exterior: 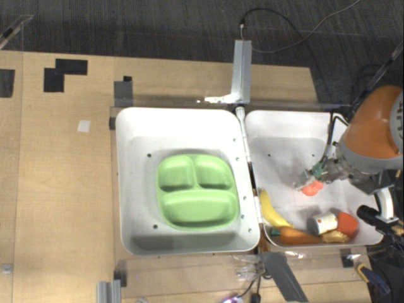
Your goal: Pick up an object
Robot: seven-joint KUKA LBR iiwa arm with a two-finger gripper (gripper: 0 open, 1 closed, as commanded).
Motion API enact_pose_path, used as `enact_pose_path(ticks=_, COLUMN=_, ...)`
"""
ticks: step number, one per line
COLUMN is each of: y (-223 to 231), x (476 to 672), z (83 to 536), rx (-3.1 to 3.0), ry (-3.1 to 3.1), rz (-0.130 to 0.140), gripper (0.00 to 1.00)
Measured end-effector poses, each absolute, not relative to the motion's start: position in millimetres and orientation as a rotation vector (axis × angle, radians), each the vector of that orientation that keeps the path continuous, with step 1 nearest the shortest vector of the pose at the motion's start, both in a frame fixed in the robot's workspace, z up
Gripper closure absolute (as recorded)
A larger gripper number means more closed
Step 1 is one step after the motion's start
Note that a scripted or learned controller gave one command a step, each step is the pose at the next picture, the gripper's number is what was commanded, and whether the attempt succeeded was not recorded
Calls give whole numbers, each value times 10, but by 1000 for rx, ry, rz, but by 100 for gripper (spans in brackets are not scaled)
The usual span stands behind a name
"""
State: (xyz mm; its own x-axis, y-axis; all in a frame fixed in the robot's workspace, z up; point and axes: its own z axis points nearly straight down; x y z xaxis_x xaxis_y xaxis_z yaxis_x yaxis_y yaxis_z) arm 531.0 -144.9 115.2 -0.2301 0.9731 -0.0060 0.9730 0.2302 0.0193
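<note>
A red object [311, 189] lay right under the gripper [320, 171], whose grip state I could not tell; reaching seemed done, closing and lifting would follow.

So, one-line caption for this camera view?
Gripper poised over a small red object in the right bin; green tray in left bin.

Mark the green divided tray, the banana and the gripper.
green divided tray [197, 190]: camera view, middle of tray, left bin.
banana [271, 211]: camera view, middle of its curve, right bin.
gripper [317, 173]: camera view, its tip above a small red object.
</note>
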Motion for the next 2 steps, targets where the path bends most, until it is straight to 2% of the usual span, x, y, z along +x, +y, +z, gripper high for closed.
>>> enact_pose_path(ticks=1, y=-814, x=5432, z=2444, rx=2044, ry=2378, rz=8, gripper=100)
enact_pose_path(ticks=2, y=-566, x=5531, z=1919, rx=1992, ry=2426, rz=3, gripper=100)
